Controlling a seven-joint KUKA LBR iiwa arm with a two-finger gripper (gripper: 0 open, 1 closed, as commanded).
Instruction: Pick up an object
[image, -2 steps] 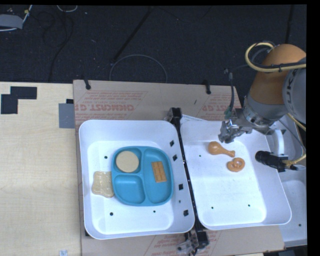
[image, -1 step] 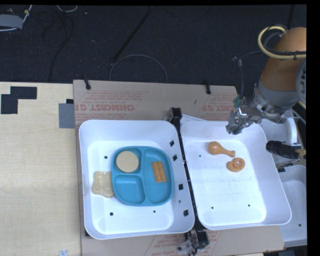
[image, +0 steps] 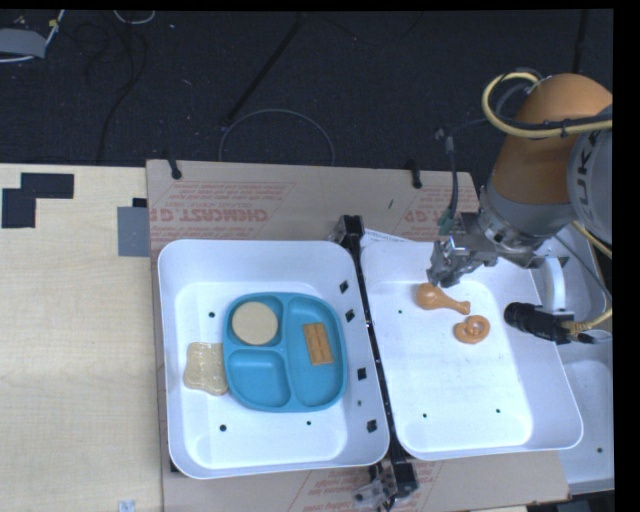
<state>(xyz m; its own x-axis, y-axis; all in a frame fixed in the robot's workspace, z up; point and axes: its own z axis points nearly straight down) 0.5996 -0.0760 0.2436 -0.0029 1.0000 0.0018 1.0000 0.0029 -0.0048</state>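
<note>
In the right bin (image: 500, 420) lie an orange drumstick-shaped toy (image: 441, 298) and an orange pretzel-shaped toy (image: 472, 329). My gripper (image: 443, 274) hangs just above the drumstick's far end, at the bin's back. Nothing shows between its tips. The left bin (image: 200, 270) holds a blue divided tray (image: 282, 352) with a round tan cracker (image: 254, 322) and a brown rectangular wafer (image: 318, 344) in its compartments. A pale, lumpy piece (image: 205, 368) lies beside the tray on its left.
A black divider (image: 365, 340) runs between the two bins. The front half of the right bin is bare white floor. Brown cardboard (image: 280, 205) lies behind the bins, and a wooden bench top (image: 70, 340) stretches to the left.
</note>
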